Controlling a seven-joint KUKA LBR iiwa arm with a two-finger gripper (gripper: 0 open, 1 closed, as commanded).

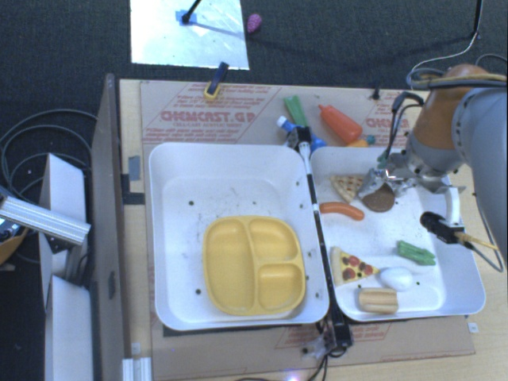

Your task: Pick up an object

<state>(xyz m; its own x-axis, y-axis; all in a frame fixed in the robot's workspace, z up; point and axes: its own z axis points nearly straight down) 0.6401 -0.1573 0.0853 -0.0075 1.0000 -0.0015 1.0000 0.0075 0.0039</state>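
Note:
My gripper [383,182] hangs low over the far part of the right bin [468,292], right above a round brown patty [381,201] that it partly covers. A small pizza wedge [346,186] lies just left of it. Elsewhere in this bin are a red sausage [341,210], a green piece [416,252], a second pizza slice [352,266], a white egg [396,277] and a bread roll [377,299]. Nothing visibly hangs from the gripper.
The left bin [182,181] holds a yellow divided plate [254,264]. Behind the bins, an orange carrot [340,124], a green item [294,109] and a blue item [287,125] lie on the cardboard. The arm [468,125] comes in from the right.

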